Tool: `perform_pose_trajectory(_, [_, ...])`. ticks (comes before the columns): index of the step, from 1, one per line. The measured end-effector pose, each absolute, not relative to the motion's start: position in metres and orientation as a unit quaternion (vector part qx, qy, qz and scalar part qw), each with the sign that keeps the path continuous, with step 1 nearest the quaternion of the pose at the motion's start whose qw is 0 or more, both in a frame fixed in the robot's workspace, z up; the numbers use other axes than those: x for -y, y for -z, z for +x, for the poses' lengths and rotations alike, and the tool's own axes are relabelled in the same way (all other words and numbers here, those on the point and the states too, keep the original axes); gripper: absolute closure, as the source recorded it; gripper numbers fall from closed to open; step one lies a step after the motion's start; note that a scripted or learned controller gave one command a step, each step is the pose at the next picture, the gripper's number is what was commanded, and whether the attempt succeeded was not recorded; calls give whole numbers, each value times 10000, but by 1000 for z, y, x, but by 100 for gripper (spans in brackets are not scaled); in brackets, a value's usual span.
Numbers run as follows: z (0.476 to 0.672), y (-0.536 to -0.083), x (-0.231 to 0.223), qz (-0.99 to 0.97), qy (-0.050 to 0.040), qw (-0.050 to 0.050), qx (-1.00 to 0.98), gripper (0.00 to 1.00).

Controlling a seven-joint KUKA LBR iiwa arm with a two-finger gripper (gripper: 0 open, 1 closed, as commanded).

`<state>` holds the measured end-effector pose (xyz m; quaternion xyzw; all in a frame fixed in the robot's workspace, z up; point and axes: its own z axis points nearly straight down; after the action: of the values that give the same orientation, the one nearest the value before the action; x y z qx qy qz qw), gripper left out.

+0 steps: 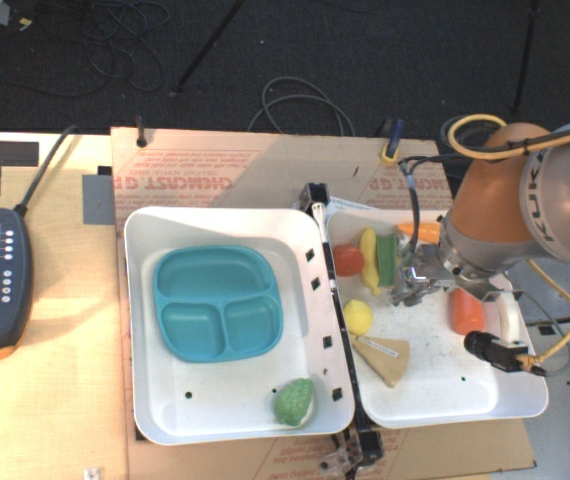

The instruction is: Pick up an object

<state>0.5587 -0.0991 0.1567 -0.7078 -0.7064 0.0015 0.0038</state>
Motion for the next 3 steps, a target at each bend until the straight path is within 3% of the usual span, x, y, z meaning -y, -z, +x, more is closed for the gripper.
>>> perform_pose_trajectory(1, [539,-189,61,-7062,-1,20,7080,100])
perform_pose_trajectory(2, [588,-187,64,-7071,0,-1,7071,100])
perform_pose_trajectory(3, [548,-183,126,-7093,-26,19,7049,100])
